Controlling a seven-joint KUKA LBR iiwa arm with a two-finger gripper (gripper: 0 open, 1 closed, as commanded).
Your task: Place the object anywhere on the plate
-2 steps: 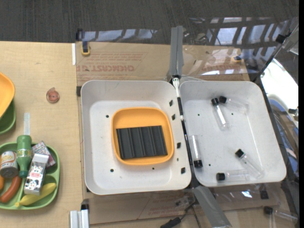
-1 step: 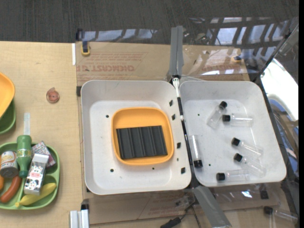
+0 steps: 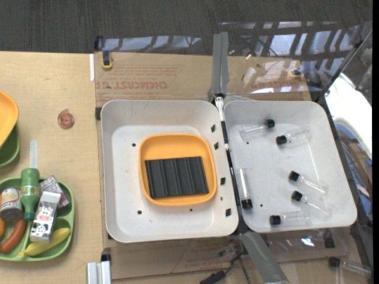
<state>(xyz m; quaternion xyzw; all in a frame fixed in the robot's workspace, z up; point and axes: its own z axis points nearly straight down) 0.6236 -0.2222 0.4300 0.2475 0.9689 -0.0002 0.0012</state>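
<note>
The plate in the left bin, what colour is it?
Orange-yellow plate, with a dark grey ribbed insert; camera view.

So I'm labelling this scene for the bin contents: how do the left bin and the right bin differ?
The left bin holds one large thing, an orange plate with a dark ribbed block lying on it; the right bin holds several small clear vials with black caps, scattered apart. The left bin's load sits near its middle, the right bin's vials lie loose at varied angles. Both bins are shallow, white and rounded at the corners, set side by side.
</note>
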